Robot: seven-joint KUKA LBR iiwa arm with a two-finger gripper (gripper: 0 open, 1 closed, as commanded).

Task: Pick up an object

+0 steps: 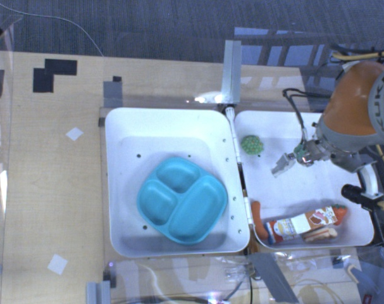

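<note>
A green bumpy ball point(252, 145) lies in the right bin point(343, 185) near its upper left corner. Along that bin's front wall lies an orange and white food packet point(303, 223), with a red sausage-shaped piece point(256, 213) at its left end and a tan piece point(321, 234) under its right end. My gripper point(284, 164) hangs over the middle of the right bin, a short way right of and below the green ball and apart from it. Nothing shows in the gripper.
The left bin point(122, 170) holds a blue divided plate point(182, 199). A metal post point(232, 75) stands behind the seam between the bins. The arm's orange band point(355, 100) and grey wrist cover the right bin's far right corner.
</note>
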